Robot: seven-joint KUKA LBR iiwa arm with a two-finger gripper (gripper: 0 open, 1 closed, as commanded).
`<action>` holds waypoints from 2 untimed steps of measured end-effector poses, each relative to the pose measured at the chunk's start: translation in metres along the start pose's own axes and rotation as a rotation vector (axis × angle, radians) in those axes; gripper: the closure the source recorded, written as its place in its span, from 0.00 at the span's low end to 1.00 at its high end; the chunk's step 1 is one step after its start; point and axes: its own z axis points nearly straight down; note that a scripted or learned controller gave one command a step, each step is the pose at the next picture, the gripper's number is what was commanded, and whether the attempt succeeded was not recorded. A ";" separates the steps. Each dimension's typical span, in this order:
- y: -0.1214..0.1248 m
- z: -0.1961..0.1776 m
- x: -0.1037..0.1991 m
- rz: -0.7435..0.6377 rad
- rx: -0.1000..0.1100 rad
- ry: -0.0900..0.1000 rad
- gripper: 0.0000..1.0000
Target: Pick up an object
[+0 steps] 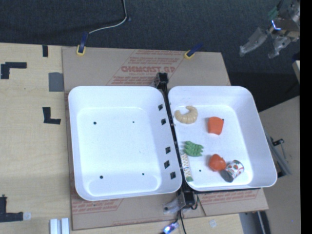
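The right bin [253,130] holds five small things: a tan curl [187,114] near its far left corner, an orange block [215,125] mid-bin, a green piece [193,148] by the left wall, and a red lump [217,162] touching a white cup [234,169] at the near edge. The cardboard [146,69] beneath reads "CHEMCAST". The gripper [268,40] hangs beyond the far right corner; its state cannot be told.

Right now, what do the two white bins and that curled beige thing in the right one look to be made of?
The white bins look like thin moulded plastic, smooth with a slight sheen and rounded corners. The curled beige thing seems to be plastic or rubber, matt and ridged like a toy shrimp or pastry, though it is too small to tell for sure.
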 end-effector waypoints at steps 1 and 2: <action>-0.001 -0.143 -0.026 0.005 0.000 -0.003 0.00; 0.001 -0.143 -0.024 0.004 0.016 0.000 1.00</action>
